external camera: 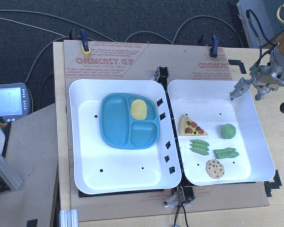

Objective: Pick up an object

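L bin [85,174]: blue divided tray [114,126] w/ a yellow lump [138,109] in its upper-R compartment. R bin [255,148]: pizza slice [191,126] near the divider, tip pointing R, long axis roughly across the bin; green pods [199,147] below it, cookie [215,169] at the front edge, green strip [226,152] lying L-R, green ball [228,131] furthest R. Gripper [250,90] sits over R bin's back-R corner, jaws spread wide, nothing between them. Nearest likely target is the ball: lies toward the front and slightly L of the jaws, well apart; round, so no axis to match.
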Robot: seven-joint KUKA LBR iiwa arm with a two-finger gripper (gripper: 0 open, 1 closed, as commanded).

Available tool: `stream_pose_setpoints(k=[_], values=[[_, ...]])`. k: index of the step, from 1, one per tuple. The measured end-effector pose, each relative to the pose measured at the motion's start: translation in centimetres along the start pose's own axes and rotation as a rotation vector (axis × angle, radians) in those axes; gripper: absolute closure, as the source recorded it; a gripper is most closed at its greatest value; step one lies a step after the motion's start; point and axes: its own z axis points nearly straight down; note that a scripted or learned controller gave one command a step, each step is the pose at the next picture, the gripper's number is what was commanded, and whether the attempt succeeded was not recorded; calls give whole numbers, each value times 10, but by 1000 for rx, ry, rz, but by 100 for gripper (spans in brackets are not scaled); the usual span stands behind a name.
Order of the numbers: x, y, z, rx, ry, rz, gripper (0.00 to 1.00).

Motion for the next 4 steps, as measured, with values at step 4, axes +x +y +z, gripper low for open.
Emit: stream_pose_setpoints(k=[4], values=[[5, 0, 127, -10, -2, -4, 0]])
